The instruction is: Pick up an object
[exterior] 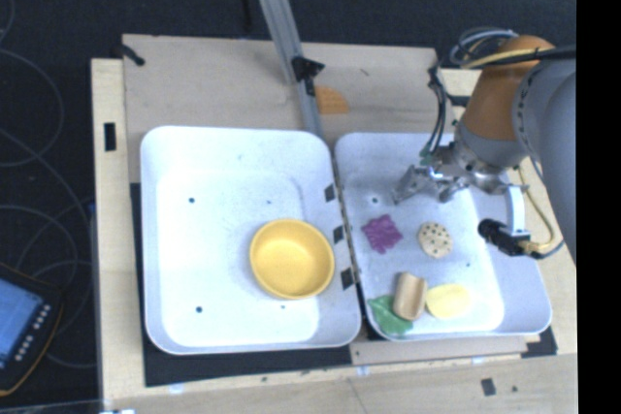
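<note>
The right bin (514, 305) holds a purple block (382, 233), a speckled cookie-like disc (435, 239), a tan cylinder (408, 295), a yellow lump (448, 302) and a green piece (386, 316) at its front edge. My gripper (423, 183) hangs over the back half of this bin, behind the purple block and the speckled disc. Its fingers are spread apart and nothing sits between them.
A yellow bowl (290, 258) rests in the left bin (194, 170) near the divider. A grey metal pole (277, 15) slants down to the bins' back edge, next to an orange tag (330, 100). A black connector and cable (505, 236) hang by the arm.
</note>
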